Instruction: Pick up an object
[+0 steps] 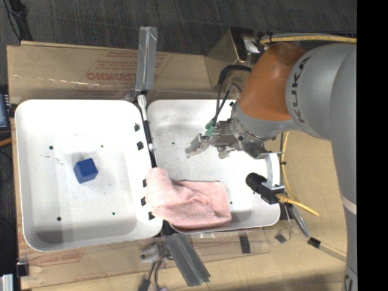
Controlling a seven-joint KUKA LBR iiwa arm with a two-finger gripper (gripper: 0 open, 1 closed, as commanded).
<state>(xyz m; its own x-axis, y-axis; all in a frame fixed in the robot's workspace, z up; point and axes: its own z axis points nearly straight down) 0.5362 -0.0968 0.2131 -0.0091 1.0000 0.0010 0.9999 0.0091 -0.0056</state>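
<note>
Pink cloth [189, 200] below gripper [195, 144]

The pink cloth [189, 199] covers part of the right bin's [182, 117] floor and front rim (the arm [303, 83] hides its right side).

Two shallow white bins sit side by side on brown cardboard [91, 71]: the right bin [182, 117] lies beneath my gripper [193, 145], the left bin [73, 126] beyond its tip. A grey bar [145, 59] stands at their shared edge. A yellow cable [300, 206] trails behind my gripper.
</note>
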